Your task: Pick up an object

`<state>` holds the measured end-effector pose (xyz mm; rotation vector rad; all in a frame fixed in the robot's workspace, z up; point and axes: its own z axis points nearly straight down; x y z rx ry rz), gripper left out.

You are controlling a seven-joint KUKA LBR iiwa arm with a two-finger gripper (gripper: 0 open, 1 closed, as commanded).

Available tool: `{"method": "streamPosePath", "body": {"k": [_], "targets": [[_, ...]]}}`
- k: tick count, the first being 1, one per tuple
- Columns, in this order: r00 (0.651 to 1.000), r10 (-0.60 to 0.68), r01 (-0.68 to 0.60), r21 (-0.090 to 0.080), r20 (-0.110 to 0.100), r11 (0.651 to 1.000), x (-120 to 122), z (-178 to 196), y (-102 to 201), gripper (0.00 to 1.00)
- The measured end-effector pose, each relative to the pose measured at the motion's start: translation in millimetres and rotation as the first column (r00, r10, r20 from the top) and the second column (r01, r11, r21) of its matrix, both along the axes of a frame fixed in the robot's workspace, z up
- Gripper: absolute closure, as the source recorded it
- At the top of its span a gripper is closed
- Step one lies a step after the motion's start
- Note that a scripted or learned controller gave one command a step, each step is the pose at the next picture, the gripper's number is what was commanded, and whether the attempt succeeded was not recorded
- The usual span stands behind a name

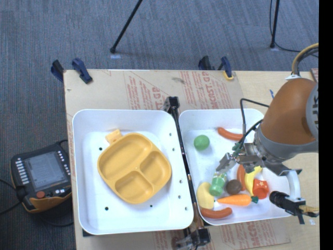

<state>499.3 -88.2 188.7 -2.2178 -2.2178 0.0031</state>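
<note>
Here the grey two-finger gripper (229, 161) is seen low over the right shallow white bin (208, 120), reaching in from the right under the arm's orange band (289, 111). Whether its fingers are spread or pressed together cannot be told, since they are small, dark and partly lost against the wrist; nothing can be seen held between them. The tips are placed just above a small green bottle-shaped toy (218, 183).

Several toy foods are gathered in that bin's lower half: a green ball (202, 142) set apart toward the left, a long orange-red sausage (229, 134) near the far wall, an orange carrot (237, 200), a yellow pear-like piece (204, 196), a second sausage (217, 212) against the near wall, and a red piece (260, 189). A yellow banana-like piece (251, 177) is partly hidden by the wrist.

The left white bin (83, 139) is occupied by a yellow plastic divided plate (134, 167), with bare floor all round it. Both bins rest on a cardboard-covered tabletop (130, 87).
</note>
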Motion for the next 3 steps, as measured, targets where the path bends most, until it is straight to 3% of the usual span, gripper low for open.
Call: {"method": "streamPosePath", "body": {"k": [1,2,3], "targets": [[1.000,-0.001,0.001,-0.002,0.011,1.000,33.0,-97.8,-45.5,0.00],[1.000,-0.005,0.005,0.000,0.009,1.000,32.8,-88.6,-45.3,1.00],[1.000,0.002,-0.002,-0.001,0.005,1.000,19.9,44.7,26.6,1.00]]}}
